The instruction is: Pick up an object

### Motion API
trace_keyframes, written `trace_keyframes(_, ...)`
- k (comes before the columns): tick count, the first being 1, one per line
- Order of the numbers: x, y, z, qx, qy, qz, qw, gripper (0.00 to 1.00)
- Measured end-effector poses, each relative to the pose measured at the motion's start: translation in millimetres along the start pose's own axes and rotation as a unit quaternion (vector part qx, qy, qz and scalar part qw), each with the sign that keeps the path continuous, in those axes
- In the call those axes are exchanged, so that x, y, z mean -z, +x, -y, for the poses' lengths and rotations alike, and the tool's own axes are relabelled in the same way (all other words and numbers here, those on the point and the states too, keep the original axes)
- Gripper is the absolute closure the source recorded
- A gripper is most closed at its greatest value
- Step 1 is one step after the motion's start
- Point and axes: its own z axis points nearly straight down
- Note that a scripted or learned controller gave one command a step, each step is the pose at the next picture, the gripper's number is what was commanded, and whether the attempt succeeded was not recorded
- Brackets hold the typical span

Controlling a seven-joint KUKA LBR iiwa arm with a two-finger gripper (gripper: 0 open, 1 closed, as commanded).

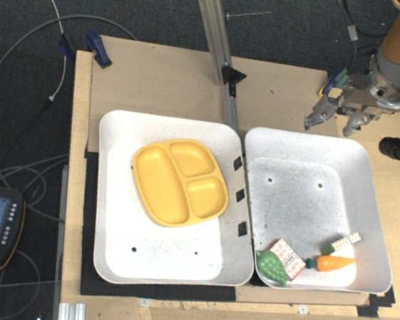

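One orange carrot (pixel 334 263) lies crosswise, leafy end pointing left.

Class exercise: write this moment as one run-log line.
gripper: open, holding nothing, above bench beyond right bin | toy carrot, green toy, small patterned box: right bin near corner | yellow divided plate: left bin

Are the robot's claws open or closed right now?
Open: the gripper has its two fingers spread apart with bare bench showing between them, nothing held.

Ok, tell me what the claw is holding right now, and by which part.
Nothing. The claw is open above the far edge of the right bin, with nothing between its fingers; the carrot lies in the bin's near corner.
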Motion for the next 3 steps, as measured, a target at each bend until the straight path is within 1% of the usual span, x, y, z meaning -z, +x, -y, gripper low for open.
trace_keyframes(1, 0, 0, 0, 0.000, 0.000, 0.000, 1.0000, 0.00)
trace_keyframes(2, -44, 3, -5, 0.000, 0.002, 0.000, 1.0000, 0.00)
trace_keyframes(3, -92, -6, -2, -0.001, 0.003, 0.000, 1.0000, 0.00)
